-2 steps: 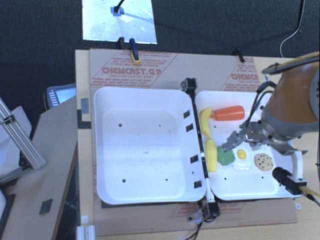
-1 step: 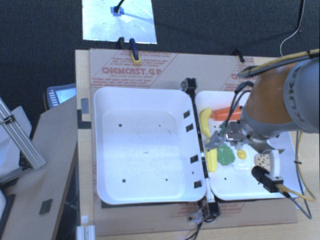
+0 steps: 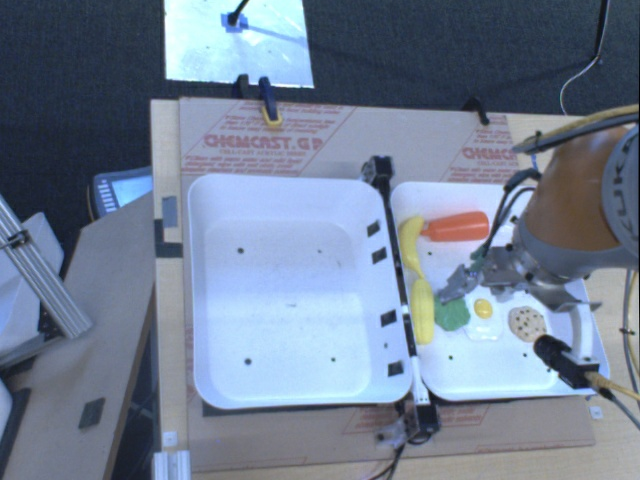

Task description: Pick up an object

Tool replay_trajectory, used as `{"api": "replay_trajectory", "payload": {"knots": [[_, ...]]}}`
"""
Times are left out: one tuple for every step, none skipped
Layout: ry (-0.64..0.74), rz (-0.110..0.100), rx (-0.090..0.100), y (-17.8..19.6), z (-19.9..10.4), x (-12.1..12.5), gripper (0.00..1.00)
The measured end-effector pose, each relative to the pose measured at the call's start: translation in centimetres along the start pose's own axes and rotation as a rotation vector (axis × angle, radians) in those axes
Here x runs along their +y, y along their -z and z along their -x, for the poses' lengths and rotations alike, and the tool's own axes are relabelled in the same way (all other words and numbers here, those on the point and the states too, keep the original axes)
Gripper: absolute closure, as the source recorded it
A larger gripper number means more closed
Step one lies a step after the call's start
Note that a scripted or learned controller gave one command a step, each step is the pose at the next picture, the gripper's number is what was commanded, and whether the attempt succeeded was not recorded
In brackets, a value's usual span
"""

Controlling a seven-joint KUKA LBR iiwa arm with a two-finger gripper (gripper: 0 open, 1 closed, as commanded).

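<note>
Right bin (image 3: 440, 383): holds all the toy food, gathered in its left and middle part, within the arm's reach.
- Orange carrot-like piece (image 3: 458, 226), lying flat near the far wall.
- Two yellow banana-shaped pieces, one (image 3: 411, 240) beside the divider, the other (image 3: 423, 311) just nearer, end to end along that wall.
- Green piece (image 3: 452, 315), touching the nearer banana.
- Fried egg (image 3: 483, 311), white with a yellow yolk, just right of the green piece.
- Cookie (image 3: 525, 320), brown-speckled, right of the egg.

Left bin (image 3: 290, 198): white, shallow, likely the drop side.

Gripper (image 3: 462, 283): low over the green piece and egg, nothing visibly between its fingers; whether they stand apart or together, I cannot tell. Judged mid-approach, with the green piece as the probable target.
</note>
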State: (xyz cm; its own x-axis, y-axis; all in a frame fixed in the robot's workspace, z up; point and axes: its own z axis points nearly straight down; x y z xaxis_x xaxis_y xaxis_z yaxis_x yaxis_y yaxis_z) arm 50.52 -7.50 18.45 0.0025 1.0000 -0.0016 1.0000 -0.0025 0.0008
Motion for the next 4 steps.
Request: {"api": "replay_trajectory", "payload": {"knots": [[0.013, 0.0, 0.005, 0.0, -6.3, 0.1, 0.0], [0.008, 0.006, 0.001, 0.1, -5.2, 6.9, 0.0], [-0.002, 0.011, -0.002, 10.6, 1.0, 2.4, 0.0], [0.016, -0.002, 0.005, 5.2, -8.6, 5.5, 0.0]]}}
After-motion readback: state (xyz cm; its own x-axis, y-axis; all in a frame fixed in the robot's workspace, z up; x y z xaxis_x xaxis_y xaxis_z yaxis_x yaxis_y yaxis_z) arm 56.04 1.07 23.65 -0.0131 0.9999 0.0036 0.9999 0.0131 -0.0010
